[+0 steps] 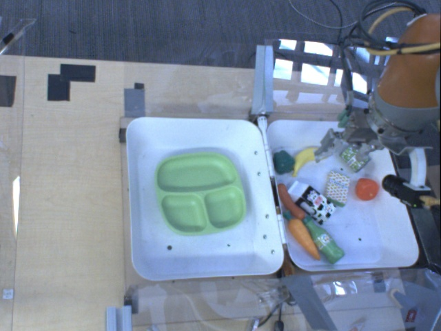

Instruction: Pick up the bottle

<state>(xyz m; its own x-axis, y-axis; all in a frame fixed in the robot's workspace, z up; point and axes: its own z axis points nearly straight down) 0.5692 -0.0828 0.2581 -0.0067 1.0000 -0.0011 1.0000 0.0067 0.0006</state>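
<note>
Fingers [348,143] well apart from green bottle [324,241], above it.

We had a single fixed camera mounted above the bench [62,205], looking down at a slant rather than straight down. It faced away from the bench's near edge, so the grey carpeted floor [172,12] filled the top strip of the frame. It sat at a middling distance: both white bins fitted in whole, the left bin [138,185] near the centre and the right bin [400,243] toward the right edge. The robot arm [413,67] entered from the upper right, close enough to the lens that its orange band loomed large and was cropped by the frame.
</note>
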